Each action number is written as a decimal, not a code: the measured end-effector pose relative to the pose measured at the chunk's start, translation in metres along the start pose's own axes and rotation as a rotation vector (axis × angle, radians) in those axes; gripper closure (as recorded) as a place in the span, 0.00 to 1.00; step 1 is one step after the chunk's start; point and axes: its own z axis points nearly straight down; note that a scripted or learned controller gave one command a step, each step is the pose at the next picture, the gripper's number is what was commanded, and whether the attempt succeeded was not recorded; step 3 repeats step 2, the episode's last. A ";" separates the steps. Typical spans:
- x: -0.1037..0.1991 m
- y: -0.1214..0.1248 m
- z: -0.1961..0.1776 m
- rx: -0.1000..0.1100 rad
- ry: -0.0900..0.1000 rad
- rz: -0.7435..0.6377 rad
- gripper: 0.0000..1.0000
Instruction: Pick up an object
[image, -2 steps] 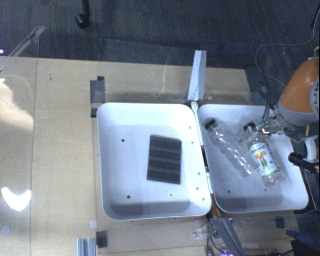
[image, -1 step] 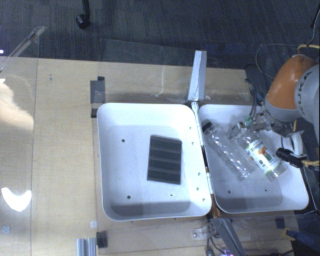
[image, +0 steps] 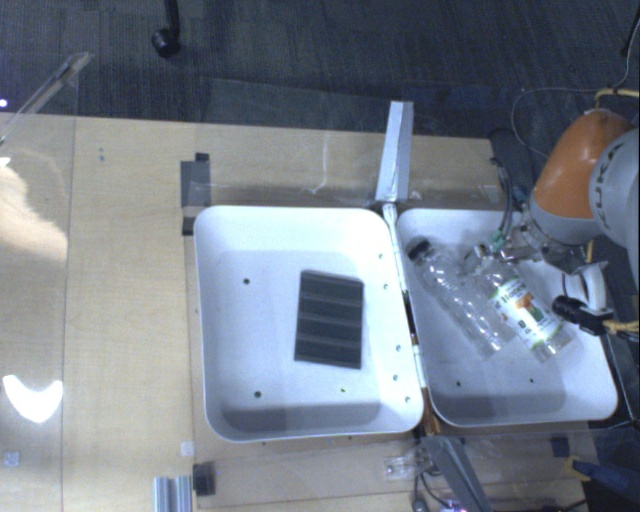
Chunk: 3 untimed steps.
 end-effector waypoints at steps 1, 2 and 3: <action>0.001 0.003 -0.013 -0.007 -0.003 -0.005 1.00; 0.009 0.009 -0.061 0.001 0.000 -0.252 1.00; 0.009 0.009 -0.061 0.001 0.000 -0.252 1.00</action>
